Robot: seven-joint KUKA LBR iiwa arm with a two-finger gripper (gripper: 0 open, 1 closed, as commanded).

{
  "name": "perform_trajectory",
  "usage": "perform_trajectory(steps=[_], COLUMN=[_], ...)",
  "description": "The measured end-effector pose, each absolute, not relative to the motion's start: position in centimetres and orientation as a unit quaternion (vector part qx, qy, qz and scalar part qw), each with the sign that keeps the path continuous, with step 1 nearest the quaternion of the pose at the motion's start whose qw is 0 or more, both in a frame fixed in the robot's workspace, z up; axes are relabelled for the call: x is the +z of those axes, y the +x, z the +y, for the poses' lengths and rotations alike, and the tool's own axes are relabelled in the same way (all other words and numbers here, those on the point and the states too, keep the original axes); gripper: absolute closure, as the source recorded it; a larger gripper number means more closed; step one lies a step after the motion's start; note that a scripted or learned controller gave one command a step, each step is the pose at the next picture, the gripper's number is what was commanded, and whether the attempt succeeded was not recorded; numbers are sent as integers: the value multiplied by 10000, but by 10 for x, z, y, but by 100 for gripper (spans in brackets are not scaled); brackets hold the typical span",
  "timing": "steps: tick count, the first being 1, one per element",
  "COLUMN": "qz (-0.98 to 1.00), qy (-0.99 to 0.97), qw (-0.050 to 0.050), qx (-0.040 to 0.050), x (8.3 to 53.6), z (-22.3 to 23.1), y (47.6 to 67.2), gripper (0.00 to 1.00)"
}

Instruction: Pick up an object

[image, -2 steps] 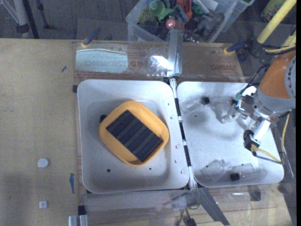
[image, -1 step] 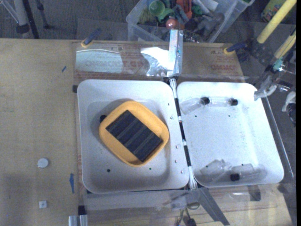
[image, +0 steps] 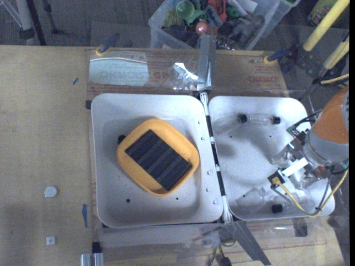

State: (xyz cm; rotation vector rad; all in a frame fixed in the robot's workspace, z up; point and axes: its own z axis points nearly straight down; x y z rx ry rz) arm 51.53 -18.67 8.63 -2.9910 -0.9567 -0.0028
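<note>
A yellow pad with a black ribbed top (image: 157,157) lies tilted in the middle of the left bin (image: 105,204). In the right bin (image: 244,159), a clear tube with black ends (image: 258,118) rests near the far wall. Another clear piece with a black end (image: 265,200) lies by the near wall. My gripper (image: 289,155) hangs low over the right side of the right bin, between the two clear pieces and touching neither that I can see. Nothing shows in its grasp.
A clear tub of colourful toys (image: 222,10) stands behind the bins. A metal divider (image: 206,60) and crumpled plastic (image: 186,76) sit on the cardboard at the back. A small grey disc (image: 50,192) lies on the bench at the left.
</note>
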Motion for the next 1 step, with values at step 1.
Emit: perform_trajectory(steps=[1], qz=[-2950], qy=[-9555], qw=[4], qx=[8], x=[208], z=[-224], y=[479], gripper=[0])
